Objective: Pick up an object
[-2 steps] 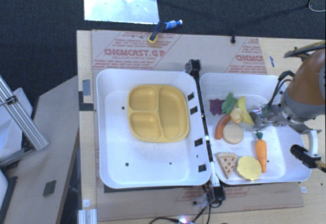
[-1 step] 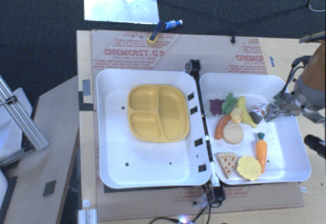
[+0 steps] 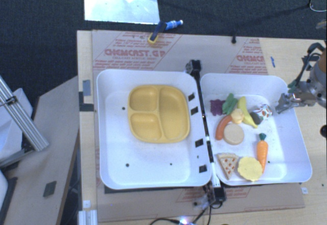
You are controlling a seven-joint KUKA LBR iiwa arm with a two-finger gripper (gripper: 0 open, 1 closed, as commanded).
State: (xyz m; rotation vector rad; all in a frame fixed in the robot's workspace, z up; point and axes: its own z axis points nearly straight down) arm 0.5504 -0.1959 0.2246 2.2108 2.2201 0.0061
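1. Gripper (image 3: 284,102): at right bin (image 3: 301,153) upper right rim; holds nothing; finger spread cannot be told.
2. Toy food: clustered mid-bin, apart from gripper.
3. Carrot (image 3: 262,150): lies isolated; likely cleanest target, straddled across its width.
4. Yellow tray (image 3: 158,113): left bin.

One fixed overhead view, slanted down on both bins (image 3: 153,78).
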